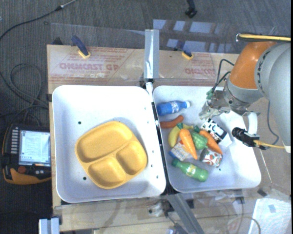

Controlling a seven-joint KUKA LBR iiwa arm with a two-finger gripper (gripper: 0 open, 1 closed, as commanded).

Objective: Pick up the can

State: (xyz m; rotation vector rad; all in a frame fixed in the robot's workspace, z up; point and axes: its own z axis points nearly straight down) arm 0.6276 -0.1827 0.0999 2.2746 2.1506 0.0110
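I see the gripper (pixel 212 112) hanging over the upper part of the right bin (pixel 244 172), at about one o'clock from the toy pile, and I cannot tell its state from this slant. What I take to be the can (pixel 211 158), red and white and lying tilted at the pile's four o'clock edge beside the green bottle (pixel 190 170), rests in the bin. By my reading nothing is lifted yet, so approach, grasp and lift all remain.

A divided tray (pixel 111 153) is held in the left bin (pixel 68 101); assorted groceries (pixel 193 147) are clustered in the right bin (pixel 244 172).
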